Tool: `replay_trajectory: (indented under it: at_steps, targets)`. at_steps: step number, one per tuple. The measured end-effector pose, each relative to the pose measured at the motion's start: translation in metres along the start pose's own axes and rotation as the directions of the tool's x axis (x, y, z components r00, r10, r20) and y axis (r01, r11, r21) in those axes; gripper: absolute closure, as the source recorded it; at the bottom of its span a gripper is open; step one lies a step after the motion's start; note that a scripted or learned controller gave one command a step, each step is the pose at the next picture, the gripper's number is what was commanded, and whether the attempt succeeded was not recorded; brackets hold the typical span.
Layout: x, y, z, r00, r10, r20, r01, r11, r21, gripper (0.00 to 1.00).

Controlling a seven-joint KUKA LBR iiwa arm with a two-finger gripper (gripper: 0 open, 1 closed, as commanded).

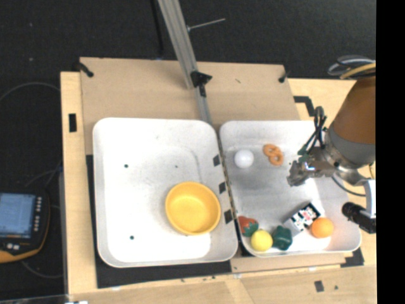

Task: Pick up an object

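The right bin holds a white ball, an orange pretzel-shaped piece, a red and green strawberry-like toy, a yellow ball, a dark green piece, a small black and white box and an orange ball. My gripper hangs over the right side of this bin, below and right of the pretzel piece and above the small box. Nothing shows between its tips.
A yellow bowl sits in the left bin, near its lower right corner. A grey metal post rises from the back of the bench between the bins. A handheld pendant lies at far left, off the bench.
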State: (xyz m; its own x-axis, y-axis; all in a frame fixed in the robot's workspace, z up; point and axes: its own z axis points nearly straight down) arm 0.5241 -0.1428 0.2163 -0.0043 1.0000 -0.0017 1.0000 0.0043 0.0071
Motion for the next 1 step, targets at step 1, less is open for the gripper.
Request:
replay_trajectory:
  at_steps: [1]
  targets:
    - [0.0064,-0.0039,-0.0540,1.000,0.000,0.001,0.000,1.000,0.000,1.00]
